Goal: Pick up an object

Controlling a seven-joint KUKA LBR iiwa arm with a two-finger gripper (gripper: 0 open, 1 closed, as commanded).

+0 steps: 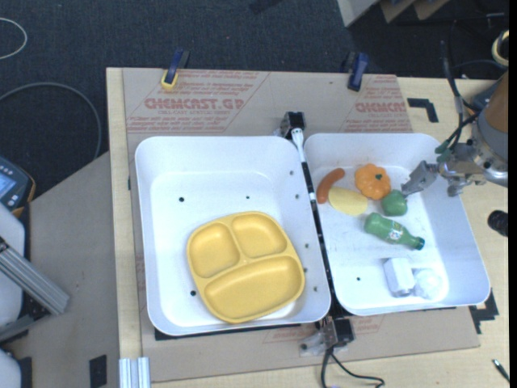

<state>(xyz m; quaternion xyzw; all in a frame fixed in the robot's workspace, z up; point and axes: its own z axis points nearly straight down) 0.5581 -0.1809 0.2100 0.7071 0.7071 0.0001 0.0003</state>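
The scene is lit evenly and fairly brightly from above, with soft, diffuse light and no hard-edged shadows. The two white bins (153, 168) are the brightest areas, close to washed out, and their inner walls carry only faint grey shading. The yellow divided tray (245, 265) shows mild sheen on its ridges and a thin shadow under its rim. The dark carpet (121, 14) around the tabletop (121, 217) reads dim and grainy. Focus is soft overall: the small items in the right bin have fuzzy outlines, and the gripper (420, 176) looks slightly smeared. Printed red lettering on the cardboard (194, 103) is legible but blurred.
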